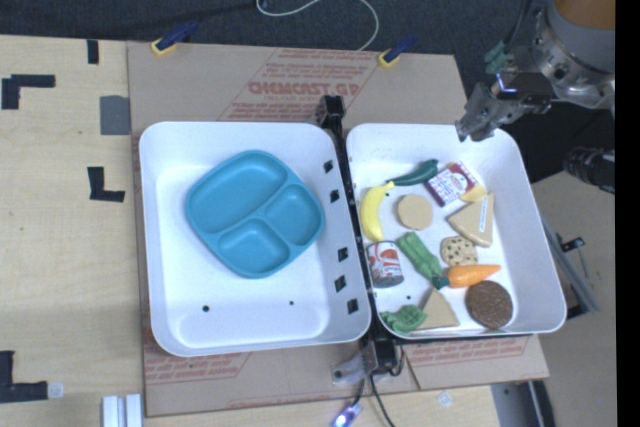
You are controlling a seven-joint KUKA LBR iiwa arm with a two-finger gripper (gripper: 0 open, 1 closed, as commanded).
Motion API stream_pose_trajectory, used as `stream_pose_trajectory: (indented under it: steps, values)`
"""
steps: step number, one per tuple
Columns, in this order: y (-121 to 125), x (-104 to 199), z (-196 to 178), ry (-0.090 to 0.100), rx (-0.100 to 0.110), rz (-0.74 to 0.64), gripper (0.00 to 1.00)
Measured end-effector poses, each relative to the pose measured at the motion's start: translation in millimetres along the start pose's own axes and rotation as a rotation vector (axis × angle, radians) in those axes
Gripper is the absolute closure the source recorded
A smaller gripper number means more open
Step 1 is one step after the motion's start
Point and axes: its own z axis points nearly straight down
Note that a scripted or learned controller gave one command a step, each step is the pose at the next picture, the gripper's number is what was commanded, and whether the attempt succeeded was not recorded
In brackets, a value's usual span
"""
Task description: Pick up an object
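At two o'clock in the view, the end effector [478,123] hangs over the right bin's [535,245] far corner, nothing visibly in its grip. The toy food lies inside that bin: a banana [371,212] at nine o'clock, a carrot [472,274] towards four. The left bin [170,295] holds a blue plate [255,212].
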Motion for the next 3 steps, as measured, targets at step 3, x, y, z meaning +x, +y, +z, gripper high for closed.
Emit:
stream_pose_trajectory:
  steps: [3]
  values:
    - [-60,124,-34,0.001,0.019,0.002,1.00]
